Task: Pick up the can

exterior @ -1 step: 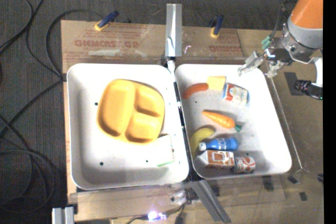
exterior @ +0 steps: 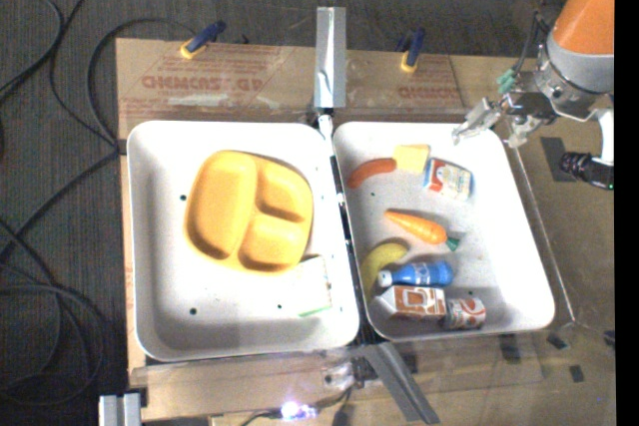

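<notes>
1. The gripper [exterior: 496, 127] stands highest and closest to the lens. You see it hovering over the far right corner of the right bin [exterior: 534, 244]. Its two fingers [exterior: 475, 126] are spread apart with nothing between them.
2. Behind the gripper, the grey wrist rises to the orange band [exterior: 591, 7] at the upper right.
3. Closest to the fingers, inside the right bin, is a small white carton [exterior: 446, 179] with red and blue print. The print is too small for you to read.
4. Just left of the carton sits a pale yellow block [exterior: 410, 157]. A red sausage [exterior: 370, 172] lies beside it, near the bin's left wall.
5. An orange carrot [exterior: 417, 227] lies across the middle of that bin, green end toward the right.
6. Nearer you, a yellow banana [exterior: 382, 260] curves against a blue-and-white bottle [exterior: 419, 274] lying on its side. Its label is unreadable.
7. The can [exterior: 465, 312] lies on its side at the near edge of the right bin, well apart from the gripper. It is red and white, its end touching a brown carton [exterior: 414, 301]. You cannot make out the writing on either.
8. The left bin [exterior: 160, 294] holds a yellow compartment tray [exterior: 252, 212], with a white card [exterior: 314, 285] at its near right corner.
9. Beyond both bins, a cardboard sheet [exterior: 150, 80] carries red lettering [exterior: 200, 82] that reads upside down from your view and stays illegible. Two blue-and-yellow clamps [exterior: 202, 39] [exterior: 410, 49] grip its far edge, with a metal bar [exterior: 330, 58] between them.
</notes>
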Motion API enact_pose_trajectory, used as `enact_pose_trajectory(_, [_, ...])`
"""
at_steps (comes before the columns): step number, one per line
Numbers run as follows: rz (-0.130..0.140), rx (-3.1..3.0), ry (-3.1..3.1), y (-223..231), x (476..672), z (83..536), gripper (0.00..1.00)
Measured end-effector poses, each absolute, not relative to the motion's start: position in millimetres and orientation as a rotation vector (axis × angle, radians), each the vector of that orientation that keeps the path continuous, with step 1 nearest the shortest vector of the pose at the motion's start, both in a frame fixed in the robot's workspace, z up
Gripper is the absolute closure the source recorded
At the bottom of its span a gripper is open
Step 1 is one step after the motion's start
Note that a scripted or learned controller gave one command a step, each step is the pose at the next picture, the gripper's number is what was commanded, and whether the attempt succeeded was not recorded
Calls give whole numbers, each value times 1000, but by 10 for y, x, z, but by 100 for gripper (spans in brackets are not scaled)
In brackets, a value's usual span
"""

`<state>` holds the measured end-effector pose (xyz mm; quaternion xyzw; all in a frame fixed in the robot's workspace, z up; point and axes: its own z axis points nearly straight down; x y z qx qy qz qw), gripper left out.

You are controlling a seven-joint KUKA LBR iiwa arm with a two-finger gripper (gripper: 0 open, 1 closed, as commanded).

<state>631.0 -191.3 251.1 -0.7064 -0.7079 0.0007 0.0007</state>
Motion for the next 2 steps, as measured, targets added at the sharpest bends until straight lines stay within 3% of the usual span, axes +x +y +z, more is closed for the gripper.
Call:
enact_pose_trajectory(1, [6, -2236, -2205, -2189, 6401, 1398, 0])
enact_pose_trajectory(2, [-10, -2460, -1947, -2051, 6367, 970, 0])
